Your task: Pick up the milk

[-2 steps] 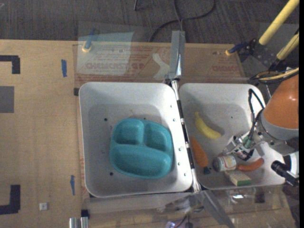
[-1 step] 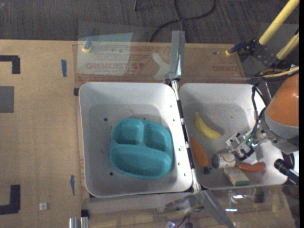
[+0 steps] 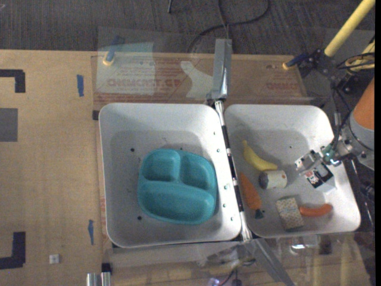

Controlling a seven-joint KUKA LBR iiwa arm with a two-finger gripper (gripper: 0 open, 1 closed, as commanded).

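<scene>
Camera view shows us the gripper (image 3: 314, 164) low over the right bin (image 3: 286, 121), near its right wall, and we judge the pick not yet made. The milk (image 3: 321, 175), a small carton, lies on the bin floor just beside the fingertips; whether the fingers are spread or closed we cannot tell. Closing on it and lifting remain. Room is tight toward the right rim, while the banana (image 3: 258, 159), the small cylinder (image 3: 272, 179) and the orange sausage (image 3: 315, 210) lie apart from the carton. The left bin (image 3: 119, 130) holds a teal tray (image 3: 177, 185).
</scene>
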